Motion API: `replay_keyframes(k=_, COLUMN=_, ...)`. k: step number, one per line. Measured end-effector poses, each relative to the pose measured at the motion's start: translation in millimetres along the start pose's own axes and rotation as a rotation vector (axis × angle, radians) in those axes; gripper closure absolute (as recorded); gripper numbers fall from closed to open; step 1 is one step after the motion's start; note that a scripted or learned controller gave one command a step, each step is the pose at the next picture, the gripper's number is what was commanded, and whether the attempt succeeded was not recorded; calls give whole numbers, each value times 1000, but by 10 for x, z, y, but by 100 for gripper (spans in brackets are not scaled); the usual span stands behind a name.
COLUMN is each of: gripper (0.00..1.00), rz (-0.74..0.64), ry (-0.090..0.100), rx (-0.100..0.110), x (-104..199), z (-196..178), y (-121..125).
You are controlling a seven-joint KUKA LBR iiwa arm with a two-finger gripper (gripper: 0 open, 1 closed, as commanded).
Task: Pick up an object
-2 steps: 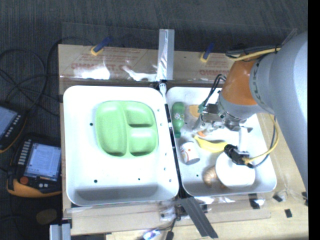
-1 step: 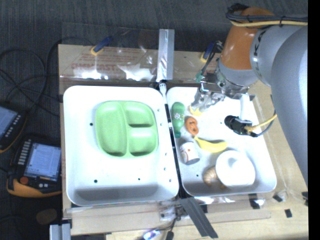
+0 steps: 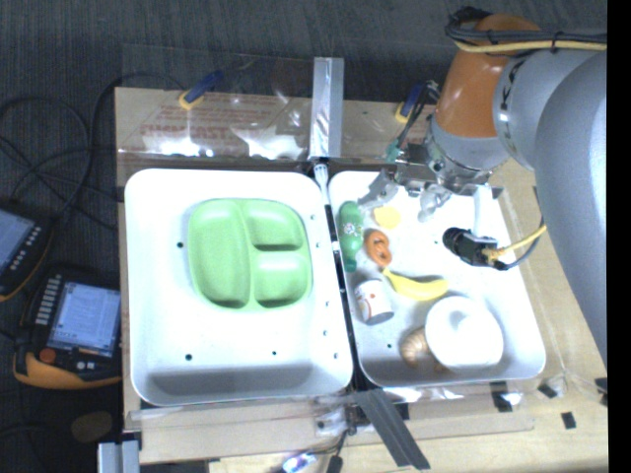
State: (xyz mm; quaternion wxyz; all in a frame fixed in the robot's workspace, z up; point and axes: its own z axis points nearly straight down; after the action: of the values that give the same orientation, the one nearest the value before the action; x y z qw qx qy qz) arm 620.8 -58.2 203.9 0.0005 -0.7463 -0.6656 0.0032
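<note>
My claw [image 3: 406, 197] hangs over the far end of the right bin [image 3: 523, 348], fingers spread, nothing between them: one tip sits near the left at the bottle top, the other to the right. So I read this as the approach step, no pick yet. Candidates are all in the right bin: a green bottle [image 3: 349, 227] against the divider, a small yellow piece [image 3: 387, 218] just under my claw, an orange thing [image 3: 378, 246] beside the bottle, a banana [image 3: 418, 286] mid-bin, a small can [image 3: 372, 300] near the divider, a white bowl [image 3: 462, 331] at the near end with a brown object [image 3: 413, 344] touching its left side. Left bin [image 3: 148, 363] carries a green tray [image 3: 250, 251], well apart from me. Closest target looks like the yellow piece or the orange thing. Next move, as I judge it: centre over one item, drop straight down, close. Risk: bottle, orange thing and yellow piece are packed close, so a finger may land on a neighbour or shove it into the divider. Banana has more room around it, could be the safer pick.
</note>
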Motion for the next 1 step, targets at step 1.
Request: replay_keyframes(k=1, gripper=0, rz=-47, ry=0, rx=-9, x=-519, z=1143, y=109)
